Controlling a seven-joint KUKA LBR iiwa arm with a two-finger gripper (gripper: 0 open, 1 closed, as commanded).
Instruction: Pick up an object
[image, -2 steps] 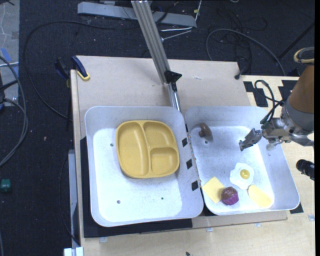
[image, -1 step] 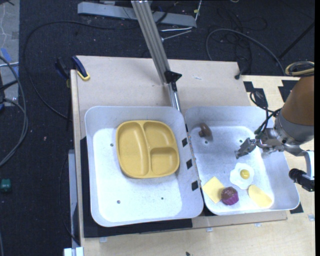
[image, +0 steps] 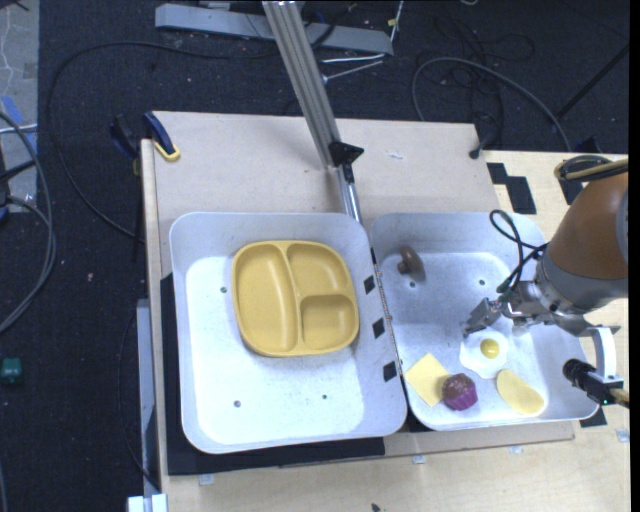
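In the right bin (image: 440, 235) lie a toy fried egg (image: 488, 352), a yellow cheese slice (image: 427, 379), a purple lump (image: 460, 392), a yellow oval piece (image: 520, 392) and a small brown object (image: 409, 263). My gripper (image: 487, 316) hangs low over the right bin, just above and left of the fried egg. Nothing shows between its dark fingers. The grey arm with its orange band (image: 598, 235) comes in from the right.
The left bin (image: 200, 400) holds a yellow divided plate (image: 296, 297). A metal pole (image: 310, 85) slants down to the gap between the bins. Cables cross the dark floor around the bench.
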